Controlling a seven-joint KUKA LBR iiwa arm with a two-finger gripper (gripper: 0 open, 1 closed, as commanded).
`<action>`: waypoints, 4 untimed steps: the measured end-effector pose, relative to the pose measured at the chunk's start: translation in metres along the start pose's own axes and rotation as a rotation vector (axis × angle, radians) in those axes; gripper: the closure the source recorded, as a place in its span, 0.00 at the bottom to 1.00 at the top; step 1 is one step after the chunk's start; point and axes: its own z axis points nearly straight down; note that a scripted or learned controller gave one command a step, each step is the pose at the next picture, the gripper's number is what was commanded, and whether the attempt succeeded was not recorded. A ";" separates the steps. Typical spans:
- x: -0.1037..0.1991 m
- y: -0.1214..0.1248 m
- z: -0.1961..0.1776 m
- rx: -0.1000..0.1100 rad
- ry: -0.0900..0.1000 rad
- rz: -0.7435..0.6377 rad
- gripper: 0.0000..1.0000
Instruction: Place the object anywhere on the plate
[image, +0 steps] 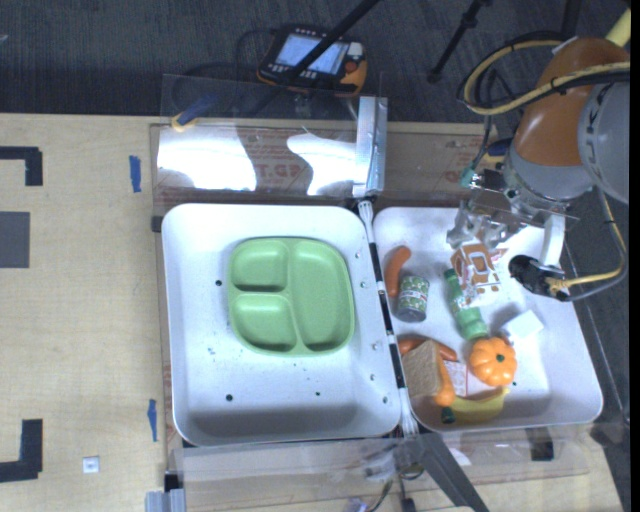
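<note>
Crowded beside the tool (478, 238): can (412, 297), pumpkin (491, 361), green bottle (466, 311); its opening perhaps unreadable.

The plate (292, 295) lies in the left bin (190, 330), toys in the right bin (570, 370).

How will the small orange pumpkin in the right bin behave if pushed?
The small orange pumpkin looks round, so it may roll. It is crowded against the yellow banana and the brown bread slice, so a push would likely shift them too.
</note>
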 end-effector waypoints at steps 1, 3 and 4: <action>0.043 0.029 0.014 0.000 0.000 0.071 1.00; 0.168 -0.035 0.014 0.003 0.001 -0.189 1.00; 0.168 -0.035 0.013 0.002 0.001 -0.189 0.00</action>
